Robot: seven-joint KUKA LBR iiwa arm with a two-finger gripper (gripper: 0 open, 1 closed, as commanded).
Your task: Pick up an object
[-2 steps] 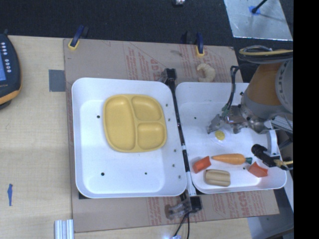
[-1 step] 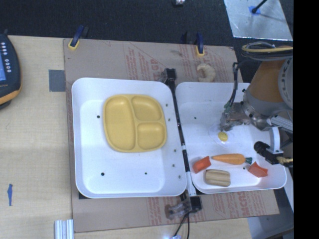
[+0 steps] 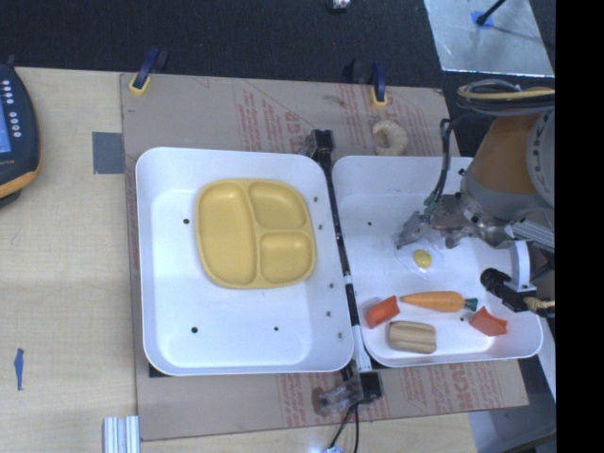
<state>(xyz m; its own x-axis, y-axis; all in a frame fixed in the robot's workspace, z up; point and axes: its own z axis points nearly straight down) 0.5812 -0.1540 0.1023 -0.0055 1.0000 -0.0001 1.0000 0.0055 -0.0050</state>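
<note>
Red print runs across the brown cardboard sheet (image 3: 236, 111) under the two bins, in repeated slanted lines, but the letters are too small and faint to read. At the left edge of the frame, the dark handheld device (image 3: 11, 125) shows rows of small buttons and a blue screen; no character on it is legible.

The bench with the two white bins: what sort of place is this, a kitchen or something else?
Probably a robot test lab, not a kitchen. A robot arm reaches over the right bin, the food there looks like toys, such as the carrot, and clamps pin the cardboard underlay.
</note>
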